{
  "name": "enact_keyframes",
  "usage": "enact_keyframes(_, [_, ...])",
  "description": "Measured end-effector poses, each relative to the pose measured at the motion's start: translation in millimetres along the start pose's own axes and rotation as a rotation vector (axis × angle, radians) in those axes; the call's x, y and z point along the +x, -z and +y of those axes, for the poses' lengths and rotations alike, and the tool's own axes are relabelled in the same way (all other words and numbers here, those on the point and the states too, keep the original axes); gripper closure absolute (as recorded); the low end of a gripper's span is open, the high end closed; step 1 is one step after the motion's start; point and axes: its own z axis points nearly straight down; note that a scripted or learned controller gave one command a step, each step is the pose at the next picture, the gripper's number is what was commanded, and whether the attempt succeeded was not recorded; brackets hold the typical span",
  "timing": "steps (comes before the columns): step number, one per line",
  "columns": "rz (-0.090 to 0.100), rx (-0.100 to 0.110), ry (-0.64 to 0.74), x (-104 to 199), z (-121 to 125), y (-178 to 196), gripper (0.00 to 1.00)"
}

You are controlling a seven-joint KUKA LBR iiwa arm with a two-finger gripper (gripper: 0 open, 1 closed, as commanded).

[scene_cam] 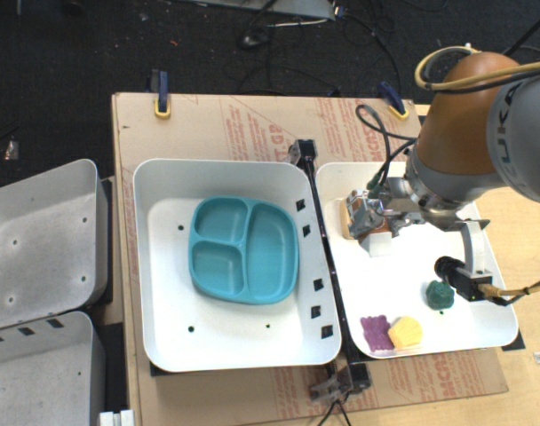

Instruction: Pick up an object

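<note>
- Hovering low in the right bin (483,238), the claw (366,220) sits near its upper left; can't tell how wide it's set.
- Green lump (440,295), purple piece (376,331) and yellow piece (406,332) lie well apart from it, so it could close on nothing.

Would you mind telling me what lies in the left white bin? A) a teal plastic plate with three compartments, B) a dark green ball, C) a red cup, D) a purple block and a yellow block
A: the teal plastic plate with three compartments lies alone in the left white bin, while the small coloured pieces sit in the right white bin.
</note>
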Motion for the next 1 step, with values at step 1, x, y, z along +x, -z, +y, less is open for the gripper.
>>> enact_keyframes(1, [0.0,0.001,0.0,52.6,20.2,-11.0,1.0])
